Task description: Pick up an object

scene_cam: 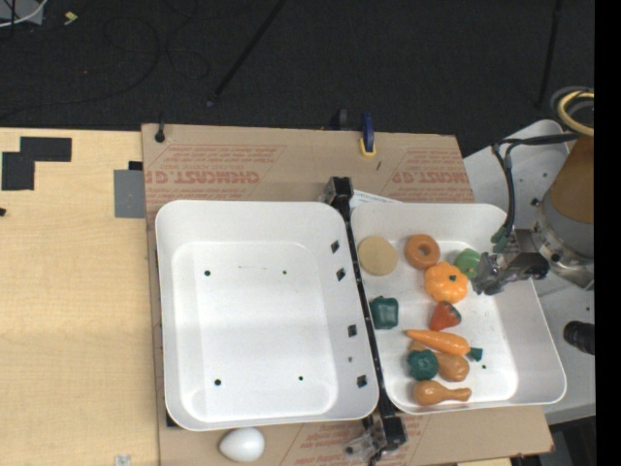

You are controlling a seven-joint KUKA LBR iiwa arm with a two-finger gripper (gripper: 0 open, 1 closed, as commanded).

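The right bin (pixel 529 377) holds several toy foods: a tan round disc (pixel 377 256), an orange ring (pixel 422 250), an orange pumpkin (pixel 445 283), a green item (pixel 468 261), a green pepper (pixel 385 312), a red strawberry (pixel 444 316), a carrot (pixel 439 342), a teal piece (pixel 422 363) and a tan gourd (pixel 441 392). My gripper (pixel 490 275) hangs low over the bin's right side, just right of the pumpkin and beside the green item. Nothing shows between its fingers.
The left bin (pixel 184 357) stands beside the right one on a cardboard sheet (pixel 252 168). A white egg (pixel 241 444) lies outside, below the left bin's front rim. A blue clamp (pixel 368 136) sits on the cardboard's far edge.
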